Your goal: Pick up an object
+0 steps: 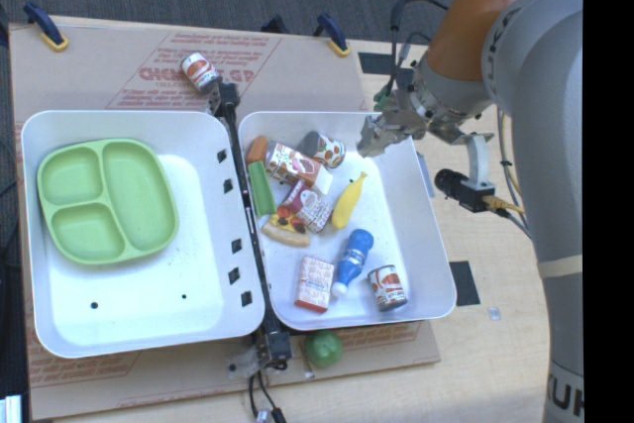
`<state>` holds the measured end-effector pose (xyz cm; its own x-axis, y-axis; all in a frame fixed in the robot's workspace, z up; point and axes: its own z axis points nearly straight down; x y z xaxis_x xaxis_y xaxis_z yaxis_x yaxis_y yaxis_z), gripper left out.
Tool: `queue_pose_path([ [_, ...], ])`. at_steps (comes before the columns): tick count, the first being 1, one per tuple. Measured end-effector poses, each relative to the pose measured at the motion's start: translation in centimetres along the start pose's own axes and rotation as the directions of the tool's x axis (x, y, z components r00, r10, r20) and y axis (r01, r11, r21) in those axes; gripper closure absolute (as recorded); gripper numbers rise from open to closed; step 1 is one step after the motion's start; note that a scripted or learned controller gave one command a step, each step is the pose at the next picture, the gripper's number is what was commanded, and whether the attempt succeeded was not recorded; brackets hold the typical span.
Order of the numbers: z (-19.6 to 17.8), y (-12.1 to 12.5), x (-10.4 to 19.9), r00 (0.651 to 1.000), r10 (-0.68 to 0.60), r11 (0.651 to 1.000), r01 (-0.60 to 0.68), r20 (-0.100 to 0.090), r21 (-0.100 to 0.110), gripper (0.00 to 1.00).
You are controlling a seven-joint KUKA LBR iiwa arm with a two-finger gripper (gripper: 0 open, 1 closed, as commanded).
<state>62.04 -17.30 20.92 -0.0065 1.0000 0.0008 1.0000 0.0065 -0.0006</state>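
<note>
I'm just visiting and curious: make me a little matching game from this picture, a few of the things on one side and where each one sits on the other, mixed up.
Things:
1. green divided plastic plate
2. blue plastic bottle with a white cap
3. small green round ball
4. red and white tin can lying on the printed cardboard

Places:
A. in the right white bin
B. outside the bins, beyond their far edge
C. in the left white bin
D. outside the bins, at the near edge of the right bin

Pairs: 1-C, 2-A, 3-D, 4-B
</note>
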Motion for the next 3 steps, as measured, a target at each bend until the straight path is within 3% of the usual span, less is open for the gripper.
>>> queue_pose_path([
  [1, -0.8, 1.6, 7.8, 1.0, -0.001, 1.0, 0.001, 0.0, -0.001, 1.0],
  [2, -4.3, -7.4, 6.3, 1.0, 0.002, 1.0, -0.002, 0.0, 0.001, 1.0],
  [3, 0.3, -3.6, 1.9, 1.0, 0.001, 1.0, -0.001, 0.002, 0.002, 1.0],
])
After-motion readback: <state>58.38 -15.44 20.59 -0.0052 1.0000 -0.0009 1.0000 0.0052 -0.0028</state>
